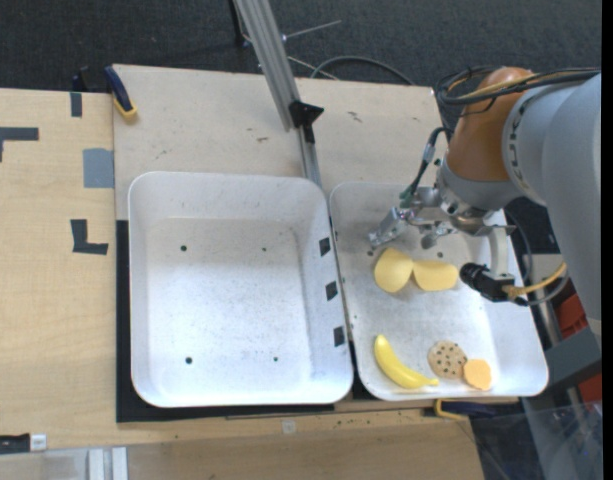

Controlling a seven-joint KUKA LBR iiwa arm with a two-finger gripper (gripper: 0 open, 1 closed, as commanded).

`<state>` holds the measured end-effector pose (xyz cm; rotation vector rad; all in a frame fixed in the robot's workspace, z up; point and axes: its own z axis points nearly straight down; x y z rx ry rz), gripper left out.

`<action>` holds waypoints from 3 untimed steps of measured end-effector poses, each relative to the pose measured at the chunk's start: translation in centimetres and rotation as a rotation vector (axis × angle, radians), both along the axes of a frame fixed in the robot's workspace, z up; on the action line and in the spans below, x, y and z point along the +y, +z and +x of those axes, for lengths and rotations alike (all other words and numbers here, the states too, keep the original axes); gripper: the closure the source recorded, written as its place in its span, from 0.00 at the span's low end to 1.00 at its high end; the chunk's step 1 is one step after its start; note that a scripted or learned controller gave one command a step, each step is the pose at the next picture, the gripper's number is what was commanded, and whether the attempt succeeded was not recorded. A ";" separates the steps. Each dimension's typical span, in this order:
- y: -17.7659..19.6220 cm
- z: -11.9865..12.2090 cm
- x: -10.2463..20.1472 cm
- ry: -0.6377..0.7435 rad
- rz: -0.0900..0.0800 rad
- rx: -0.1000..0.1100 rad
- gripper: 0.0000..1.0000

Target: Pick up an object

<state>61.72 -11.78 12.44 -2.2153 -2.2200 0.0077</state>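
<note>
In the right bin (506, 353), the gripper (411, 224) hangs low over the upper part of the floor, just above two pale yellow lumps. How far its metal fingers stand apart cannot be told from here, and nothing is seen between them. The rounder lump (392, 270) lies directly under the gripper; the flatter lump (436, 276) touches it on the right. A black cable end (478, 278) on the arm hangs close beside the flatter lump. Nearer the front wall lie a banana (398, 364), a brown cookie (447, 359) and an orange slice (477, 373), the cookie and slice touching, all well apart from the gripper. The left bin (146, 268) sits alongside, and a grey metal pole (271, 53) slants down to the seam between the bins.
</note>
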 end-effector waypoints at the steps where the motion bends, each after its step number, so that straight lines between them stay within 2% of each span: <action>1: -3.8 -0.1 0.1 0.000 -0.002 -0.005 0.00; 2: -2.6 0.0 0.2 0.001 -0.001 -0.005 1.00; 3: 3.6 0.7 0.1 0.000 -0.001 -0.013 1.00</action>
